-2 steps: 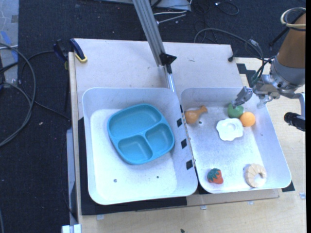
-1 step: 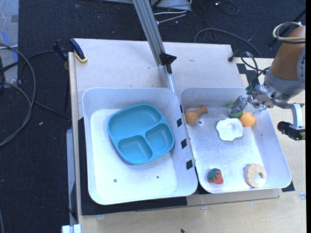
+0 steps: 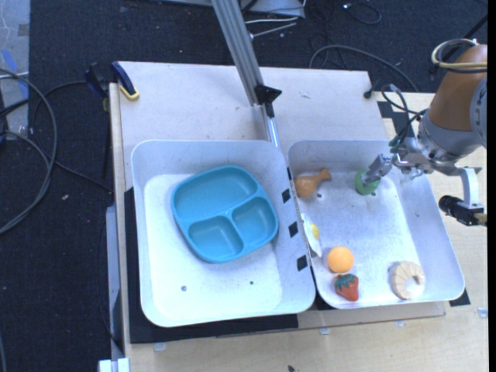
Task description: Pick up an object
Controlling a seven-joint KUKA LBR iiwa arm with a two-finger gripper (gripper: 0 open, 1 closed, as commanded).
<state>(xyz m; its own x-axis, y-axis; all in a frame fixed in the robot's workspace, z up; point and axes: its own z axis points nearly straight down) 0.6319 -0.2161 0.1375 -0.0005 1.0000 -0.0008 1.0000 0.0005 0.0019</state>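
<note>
Gripper (image 3: 375, 178) sits low in the far part of the right white bin (image 3: 431, 215), fingertips right at a small green rounded object (image 3: 364, 182). Finger spread: cannot tell; the green piece may be touched or merely beside the tips.

Other candidates in the same bin: brown drumstick-shaped toy (image 3: 312, 182) to the left of the green one, orange ball (image 3: 340, 260), red strawberry-like toy (image 3: 348, 286) and pale beige ridged piece (image 3: 407, 279) along the near side.

Left white bin (image 3: 147, 208) holds a blue three-compartment plastic tray (image 3: 224, 213).

Judgement: centre the tips over the green object, straddle it squarely, close fully before lifting; it looks rounded and could squirt sideways.
</note>
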